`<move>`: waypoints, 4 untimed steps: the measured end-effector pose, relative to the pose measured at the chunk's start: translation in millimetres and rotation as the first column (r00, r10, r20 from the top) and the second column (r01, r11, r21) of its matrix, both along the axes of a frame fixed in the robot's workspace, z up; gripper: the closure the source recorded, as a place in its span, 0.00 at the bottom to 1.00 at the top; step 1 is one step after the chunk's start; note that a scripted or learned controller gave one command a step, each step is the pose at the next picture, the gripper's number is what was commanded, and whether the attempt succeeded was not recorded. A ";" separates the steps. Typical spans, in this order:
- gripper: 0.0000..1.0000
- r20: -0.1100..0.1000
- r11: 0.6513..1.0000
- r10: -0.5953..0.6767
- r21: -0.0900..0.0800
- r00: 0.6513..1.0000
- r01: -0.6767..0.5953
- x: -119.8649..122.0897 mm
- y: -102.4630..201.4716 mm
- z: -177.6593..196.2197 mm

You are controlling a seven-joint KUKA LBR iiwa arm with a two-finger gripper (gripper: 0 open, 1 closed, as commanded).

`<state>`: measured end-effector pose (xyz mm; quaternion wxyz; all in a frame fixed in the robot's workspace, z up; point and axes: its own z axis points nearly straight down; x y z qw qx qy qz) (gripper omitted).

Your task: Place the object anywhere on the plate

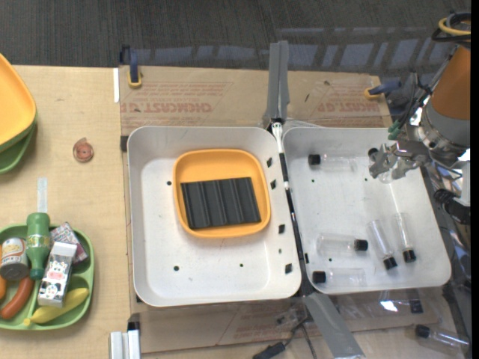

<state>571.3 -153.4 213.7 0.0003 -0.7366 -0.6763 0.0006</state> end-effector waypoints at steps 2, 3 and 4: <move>1.00 -0.002 0.916 0.401 -0.002 0.916 -0.401 87.1 -23.2 4.7; 1.00 0.002 0.954 0.298 -0.002 0.954 -0.298 87.9 -50.9 52.9; 1.00 0.002 0.851 0.525 -0.003 0.851 -0.525 88.0 -69.6 124.3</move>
